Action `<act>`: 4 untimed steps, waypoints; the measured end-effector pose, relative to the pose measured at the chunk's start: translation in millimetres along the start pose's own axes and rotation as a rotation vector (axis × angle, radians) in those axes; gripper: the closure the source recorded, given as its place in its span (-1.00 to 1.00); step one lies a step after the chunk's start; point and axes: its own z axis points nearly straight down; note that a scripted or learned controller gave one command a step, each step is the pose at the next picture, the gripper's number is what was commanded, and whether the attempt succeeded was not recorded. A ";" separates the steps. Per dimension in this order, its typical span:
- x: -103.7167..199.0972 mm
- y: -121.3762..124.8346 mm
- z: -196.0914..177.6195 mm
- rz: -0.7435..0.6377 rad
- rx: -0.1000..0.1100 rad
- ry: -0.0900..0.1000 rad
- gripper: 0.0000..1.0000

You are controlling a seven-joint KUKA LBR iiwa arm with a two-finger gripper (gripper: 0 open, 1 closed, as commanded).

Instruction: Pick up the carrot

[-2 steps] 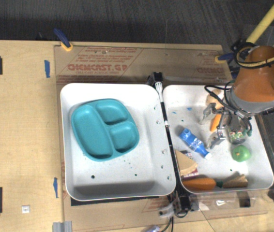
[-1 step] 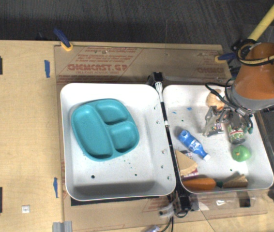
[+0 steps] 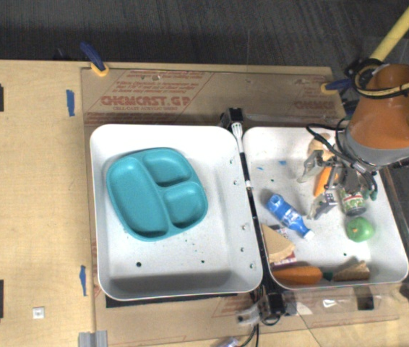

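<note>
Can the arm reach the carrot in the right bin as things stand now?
Probably yes. The gripper is already right at the carrot in the right bin, and nothing lies on top of it. The can and blue tube sit beside it.

Two bins sit side by side on the bench [image 3: 31, 230]. The left bin [image 3: 110, 266] has a tray with three parts [image 3: 155, 191] lying in it. The right bin [image 3: 392, 251] holds many small things. The gripper [image 3: 319, 185] hangs over the middle of this bin, with the carrot [image 3: 322, 181] between its fingers. A small bottle [image 3: 288, 215] lies just left of the gripper. A round fruit [image 3: 360, 228] sits to the right, nearer the front. A hot dog [image 3: 298, 274] lies along the front wall.
</note>
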 end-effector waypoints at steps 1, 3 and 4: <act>-3.2 0.8 -12.2 -0.001 0.001 -0.010 1.00; -51.5 -54.0 20.3 -0.212 -0.001 0.005 -1.00; -40.2 -78.6 20.7 0.262 0.002 0.007 -1.00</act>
